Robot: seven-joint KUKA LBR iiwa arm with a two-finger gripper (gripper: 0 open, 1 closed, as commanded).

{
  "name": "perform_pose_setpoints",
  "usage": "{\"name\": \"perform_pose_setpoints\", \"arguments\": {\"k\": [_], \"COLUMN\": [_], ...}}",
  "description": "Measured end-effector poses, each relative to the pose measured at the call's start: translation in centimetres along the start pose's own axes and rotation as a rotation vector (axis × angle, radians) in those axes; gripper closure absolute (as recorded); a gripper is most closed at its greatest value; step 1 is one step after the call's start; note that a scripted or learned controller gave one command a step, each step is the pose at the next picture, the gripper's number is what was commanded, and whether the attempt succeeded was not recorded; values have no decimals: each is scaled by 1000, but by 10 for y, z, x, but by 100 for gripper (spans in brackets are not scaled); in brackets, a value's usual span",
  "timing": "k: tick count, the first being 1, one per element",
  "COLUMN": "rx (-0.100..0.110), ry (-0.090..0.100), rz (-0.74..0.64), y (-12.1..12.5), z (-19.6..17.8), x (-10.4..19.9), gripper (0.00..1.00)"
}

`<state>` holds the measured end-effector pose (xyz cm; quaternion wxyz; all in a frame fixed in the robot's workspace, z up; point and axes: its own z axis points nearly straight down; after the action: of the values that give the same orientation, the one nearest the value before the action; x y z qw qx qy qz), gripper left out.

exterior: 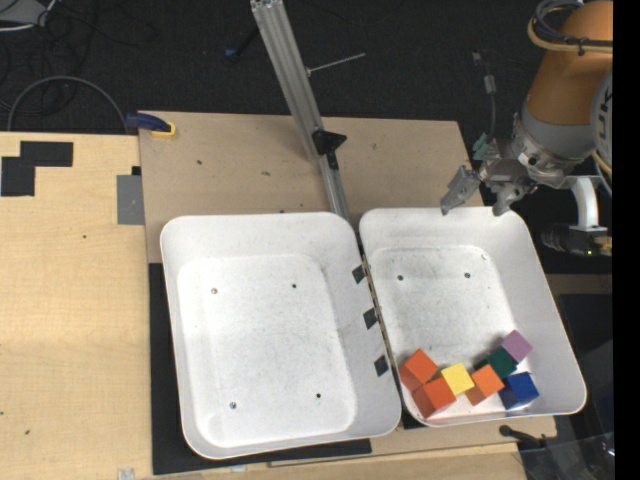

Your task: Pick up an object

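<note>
A wooden bench [250,158] carries two shallow white bins side by side. The left bin [190,258] takes up the bench's middle. The right bin [545,298] sits along the bench's right edge, touching the left bin along a shared seam held by small black clips. A slanted aluminium rail [290,78] rises from the seam toward the bench's far edge.

The grey arm with its orange band [565,68] reaches in at the far right corner of the bench. Its gripper [478,196] hangs above the far rim of the right bin, fingers spread wide with nothing between them.

The objects to pick are small blocks bunched in the near right corner of the right bin: two orange-red blocks [428,380] stacked or touching at the cluster's left, a yellow block [458,379] just beside them, an orange block [488,380], a green block [502,360], a purple block [516,346] nearest the right wall, and a blue block [519,389] against the near rim.

The step in hand appears to be the approach: the gripper is well apart from the cluster and nothing is grasped yet. The next move likely calls for travelling across the bin to its near right corner, choosing a block with room on two sides, such as the purple or blue one at the cluster's edge, then lowering the fingers around it. The blocks crowd together and the bin wall is close, so a finger may land on a neighbour.
</note>
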<state>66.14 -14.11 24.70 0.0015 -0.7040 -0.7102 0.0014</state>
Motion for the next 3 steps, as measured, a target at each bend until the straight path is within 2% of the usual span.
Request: {"name": "perform_pose_setpoints", "arguments": {"k": [1, 3], "rx": [-1, -3], "ry": [1, 0], "rz": [6, 13], "y": [-8, -8], "z": [157, 155], "x": [35, 33], "gripper": [0, 0]}}
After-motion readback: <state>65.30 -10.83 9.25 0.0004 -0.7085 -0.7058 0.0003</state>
